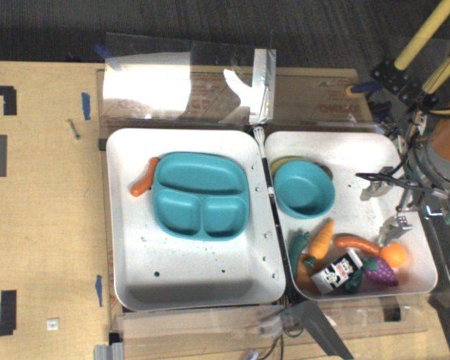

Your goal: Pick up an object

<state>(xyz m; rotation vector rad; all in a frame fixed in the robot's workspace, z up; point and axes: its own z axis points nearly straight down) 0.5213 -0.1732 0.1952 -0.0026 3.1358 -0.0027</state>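
My gripper [384, 210] hangs over the right side of the right bin [360, 145], open, with nothing between its fingers. Just below it, in that bin's front corner, lie an orange ball [394, 256], purple grapes [382, 274], a black-and-white carton [337, 271], a carrot [322, 238] and a curved orange piece [354, 241]. A teal bowl [304, 188] sits at the back left of the same bin. In the left bin [127, 223] rests a teal divided plate [202, 194], with an orange sausage-like piece [143, 178] against its left side.
The arm's orange band [445, 139] and cables stand at the right edge. A clear plastic panel [210, 88] rises behind the bins. Cardboard [37, 201] covers the bench to the left. A green piece [298, 243] lies by the carrot.
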